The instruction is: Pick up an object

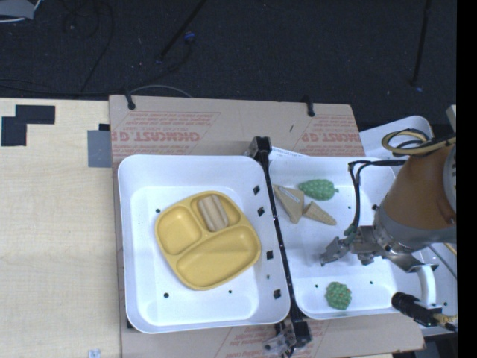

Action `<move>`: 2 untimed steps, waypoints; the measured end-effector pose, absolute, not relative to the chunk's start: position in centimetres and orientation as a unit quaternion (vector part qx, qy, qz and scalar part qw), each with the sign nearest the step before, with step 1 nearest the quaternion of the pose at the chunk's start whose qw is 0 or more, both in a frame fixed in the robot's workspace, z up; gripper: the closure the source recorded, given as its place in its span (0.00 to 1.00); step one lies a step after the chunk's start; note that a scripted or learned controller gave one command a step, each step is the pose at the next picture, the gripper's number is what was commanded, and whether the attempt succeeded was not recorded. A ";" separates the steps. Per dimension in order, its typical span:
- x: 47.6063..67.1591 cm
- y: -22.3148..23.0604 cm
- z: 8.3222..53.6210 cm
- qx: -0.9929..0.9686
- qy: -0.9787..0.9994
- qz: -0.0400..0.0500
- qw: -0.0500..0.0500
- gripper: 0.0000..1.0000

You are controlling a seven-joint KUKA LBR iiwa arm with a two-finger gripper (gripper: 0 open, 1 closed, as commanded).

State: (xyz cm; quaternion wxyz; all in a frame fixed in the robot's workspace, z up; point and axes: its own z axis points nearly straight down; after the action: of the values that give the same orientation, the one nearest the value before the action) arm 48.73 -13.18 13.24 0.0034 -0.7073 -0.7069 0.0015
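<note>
Two white bins sit side by side on the worktop [59, 222], resting on a cardboard sheet [223, 129].

Camera view: left bin [141, 177] holds a yellow divided tray [212, 256], tilted in plan, with a tan ridged piece [215, 212] lying in its upper right compartment. Right bin [309, 304] holds a green leafy toy [318, 189] near the far wall, two tan wedge pieces [302, 207] just beside it and touching each other, and a round green bumpy toy [338, 295] near the front wall, well apart from the others.

Arm [421, 196] enters from the right, orange band above the wrist. Tool [334, 253] hangs low over the middle of the right bin, between the wedges and the round green toy, touching neither as far as seen. Fingers look dark and blurred; cannot tell how far apart they stand. Nothing visible between them.
</note>
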 end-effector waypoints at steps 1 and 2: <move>48.7 -13.3 14.4 -0.709 -0.705 0.001 0.003 1.00; 47.9 -13.7 19.3 -0.709 -0.706 0.000 0.000 1.00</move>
State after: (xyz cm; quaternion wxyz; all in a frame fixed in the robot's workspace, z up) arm 47.85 -13.70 19.29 -0.0002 -0.7086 -0.7056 -0.0003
